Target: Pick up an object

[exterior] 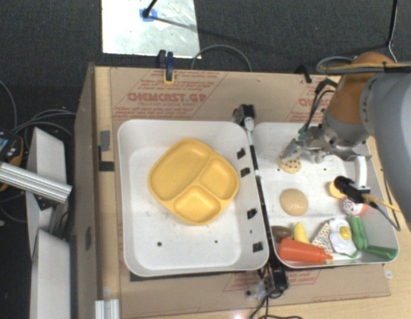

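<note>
Looking down on the surface [192, 88], I see the claw [293, 153] low in the far left part of the right bin [268, 135], its tips right over a small tan cracker-like piece [291, 165]. Whether the claw is spread or pinched I cannot tell; the tips blur into the piece beneath them.

That piece looks like the target. I judge it light, thin and stiff, likely plastic, so it should lift easily but could skid on the smooth bin floor. A pinch across its narrow edges seems best.

Other choices lie nearer: a round beige bun [293, 201] at mid-bin, then an orange carrot [303, 252], a fried egg [342, 234] and a green pod [362, 238] crowded along the near wall. The bun is smooth and rounded, probably slippery.

A yellow divided plate [192, 180] sits alone in the left bin [135, 198].
</note>
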Motion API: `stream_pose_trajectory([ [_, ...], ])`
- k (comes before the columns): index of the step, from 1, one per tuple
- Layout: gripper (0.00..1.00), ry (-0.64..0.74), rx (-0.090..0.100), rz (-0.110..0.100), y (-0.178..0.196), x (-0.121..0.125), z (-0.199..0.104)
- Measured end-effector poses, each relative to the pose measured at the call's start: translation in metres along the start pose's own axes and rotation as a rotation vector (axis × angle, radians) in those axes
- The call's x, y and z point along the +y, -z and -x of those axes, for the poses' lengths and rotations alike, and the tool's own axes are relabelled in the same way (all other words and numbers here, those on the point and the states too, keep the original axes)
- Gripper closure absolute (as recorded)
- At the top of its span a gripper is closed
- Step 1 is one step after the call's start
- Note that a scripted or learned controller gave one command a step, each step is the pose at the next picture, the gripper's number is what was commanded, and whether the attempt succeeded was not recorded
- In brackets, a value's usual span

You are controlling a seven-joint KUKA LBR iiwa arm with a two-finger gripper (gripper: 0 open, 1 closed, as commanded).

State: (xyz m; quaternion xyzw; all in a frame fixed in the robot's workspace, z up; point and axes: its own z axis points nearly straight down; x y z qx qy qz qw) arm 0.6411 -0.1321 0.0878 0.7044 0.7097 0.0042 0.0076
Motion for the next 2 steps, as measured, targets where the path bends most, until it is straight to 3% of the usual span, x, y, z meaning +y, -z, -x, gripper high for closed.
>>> stream_pose_trajectory([
  [1,0.00,-0.001,0.002,-0.006,0.001,-0.005,-0.045],
  [2,0.00,-0.002,0.004,-0.010,0.006,0.030,-0.048],
])
